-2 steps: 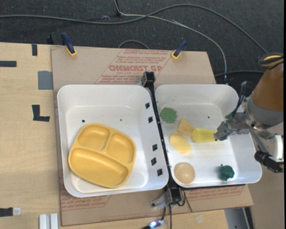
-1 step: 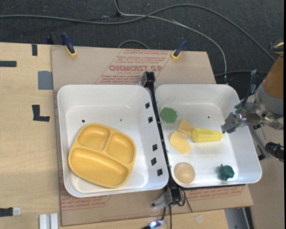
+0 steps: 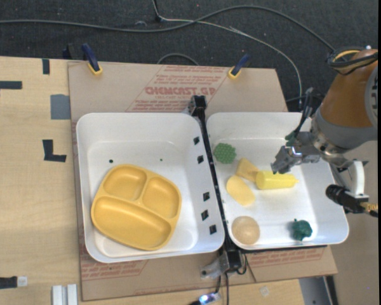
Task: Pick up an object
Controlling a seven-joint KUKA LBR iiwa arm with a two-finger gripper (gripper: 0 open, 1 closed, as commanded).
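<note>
Starting nearest you, a dark green piece (image 3: 301,229) lies below the jaws (image 3: 281,166), whose spread you cannot tell; a yellow block (image 3: 276,181) sits just beneath them. Beyond, cardboard (image 3: 178,89) reads "CHEMCAST."

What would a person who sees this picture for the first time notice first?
The eye goes first to the big yellow divided plate, which lies alone in the left bin. Next comes the grey and orange arm at the right edge, with its gripper low over the right bin, just above a yellow block. Around that block lie small pale yellow pieces, a light green ball and a dark green toy.
</note>
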